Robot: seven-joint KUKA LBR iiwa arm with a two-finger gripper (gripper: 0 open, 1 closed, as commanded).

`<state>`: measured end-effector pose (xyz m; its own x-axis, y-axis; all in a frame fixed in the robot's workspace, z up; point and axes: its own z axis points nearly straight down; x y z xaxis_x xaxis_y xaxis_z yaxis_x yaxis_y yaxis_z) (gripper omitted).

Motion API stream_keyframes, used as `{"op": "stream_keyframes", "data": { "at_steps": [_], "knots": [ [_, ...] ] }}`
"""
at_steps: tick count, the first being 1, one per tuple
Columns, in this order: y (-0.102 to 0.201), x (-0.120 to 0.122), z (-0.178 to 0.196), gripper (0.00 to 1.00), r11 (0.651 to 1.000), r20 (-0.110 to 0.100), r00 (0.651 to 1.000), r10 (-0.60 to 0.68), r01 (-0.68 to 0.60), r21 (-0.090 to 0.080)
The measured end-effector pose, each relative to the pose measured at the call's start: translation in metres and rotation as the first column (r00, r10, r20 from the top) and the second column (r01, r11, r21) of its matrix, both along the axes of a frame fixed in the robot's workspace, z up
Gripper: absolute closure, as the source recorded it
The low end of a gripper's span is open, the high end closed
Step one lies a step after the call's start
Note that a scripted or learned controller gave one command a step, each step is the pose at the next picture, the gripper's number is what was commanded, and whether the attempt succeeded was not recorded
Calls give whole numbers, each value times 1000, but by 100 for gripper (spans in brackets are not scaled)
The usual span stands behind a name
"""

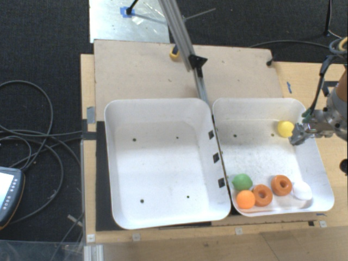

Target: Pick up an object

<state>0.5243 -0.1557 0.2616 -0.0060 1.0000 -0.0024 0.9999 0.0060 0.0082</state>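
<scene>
The right bin [255, 110] holds several small objects. A yellow ball [285, 128] lies near its far right side. Along the near edge sit a green ball [242, 181], an orange ball [246, 199], two orange-brown rings [262, 194] [281, 185] and a white ball [302, 190]. My gripper [300, 135] hangs over the right rim of this bin, just right of the yellow ball and apart from it. Nothing shows between its fingers.
The left bin [163, 162] lies beside the right one, with a black-marked divider edge [216, 157] between them. A slanted metal pole [179, 29] crosses the back of the bench. Cables and a tablet [8, 192] lie on the floor at left.
</scene>
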Motion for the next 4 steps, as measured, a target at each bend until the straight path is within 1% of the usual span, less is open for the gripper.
{"op": "stream_keyframes", "data": {
  "at_steps": [1, 2, 3, 4],
  "knots": [
    [56, 1, 2, 100, 1000, -6, 1000, 5, -5, 4],
    [105, 11, -13, 100, 1000, -8, 1000, 4, -4, 5],
    [159, 15, -8, 100, 1000, -6, 1000, 5, -5, 5],
    [206, 26, -5, 100, 1000, -6, 1000, 5, -5, 5]
  ]
}}
